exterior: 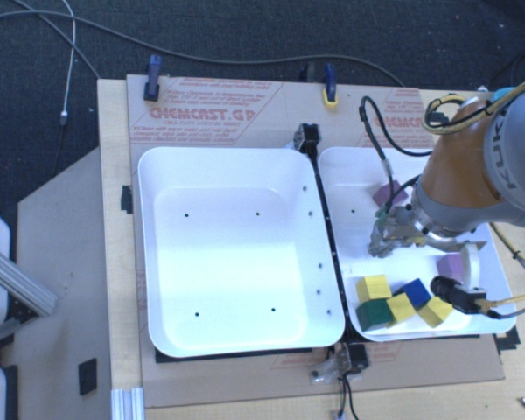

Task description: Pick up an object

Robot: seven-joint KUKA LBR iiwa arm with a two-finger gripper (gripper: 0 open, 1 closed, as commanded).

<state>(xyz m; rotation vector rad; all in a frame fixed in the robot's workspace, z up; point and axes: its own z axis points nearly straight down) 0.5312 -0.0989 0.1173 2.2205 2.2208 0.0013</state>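
Hovering claw [381, 239] over right bin [350, 182], grip seemingly hidden, blocks [394, 303] nearby

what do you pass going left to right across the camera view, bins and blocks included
left bin → right bin → green block → blue block → yellow block

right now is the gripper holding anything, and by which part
Cannot be told. The gripper hangs over the right bin, above the blocks, and nothing shows between its fingers, but they are too small and blurred to judge.
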